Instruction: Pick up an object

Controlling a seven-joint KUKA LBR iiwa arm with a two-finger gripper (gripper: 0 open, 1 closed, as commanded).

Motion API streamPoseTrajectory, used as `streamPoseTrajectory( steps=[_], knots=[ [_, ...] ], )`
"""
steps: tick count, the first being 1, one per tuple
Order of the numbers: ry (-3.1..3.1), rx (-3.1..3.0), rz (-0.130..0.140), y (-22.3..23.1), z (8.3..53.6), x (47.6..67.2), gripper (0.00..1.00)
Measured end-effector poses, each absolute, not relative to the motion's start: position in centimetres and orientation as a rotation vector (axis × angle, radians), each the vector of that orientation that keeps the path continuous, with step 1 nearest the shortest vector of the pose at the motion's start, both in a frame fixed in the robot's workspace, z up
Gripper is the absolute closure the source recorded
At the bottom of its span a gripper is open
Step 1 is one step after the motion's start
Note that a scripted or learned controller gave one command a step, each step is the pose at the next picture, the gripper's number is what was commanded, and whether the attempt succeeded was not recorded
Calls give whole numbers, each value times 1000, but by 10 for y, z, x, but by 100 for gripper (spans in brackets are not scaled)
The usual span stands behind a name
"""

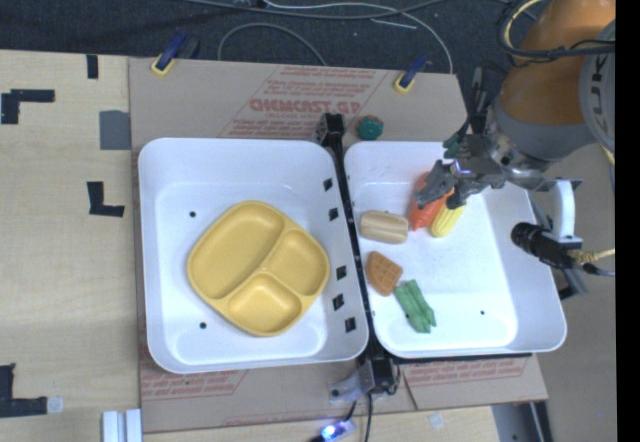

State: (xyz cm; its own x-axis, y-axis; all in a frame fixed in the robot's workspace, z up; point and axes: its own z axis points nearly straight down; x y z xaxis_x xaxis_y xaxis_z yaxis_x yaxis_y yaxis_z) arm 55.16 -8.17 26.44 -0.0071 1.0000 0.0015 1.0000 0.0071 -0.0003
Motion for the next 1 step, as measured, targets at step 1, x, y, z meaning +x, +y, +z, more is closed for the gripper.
streamPoseTrajectory(
  steps=[1],
  knots=[
    [-2226, -2215, 1, -41, 260, 568, 100]
  ],
)
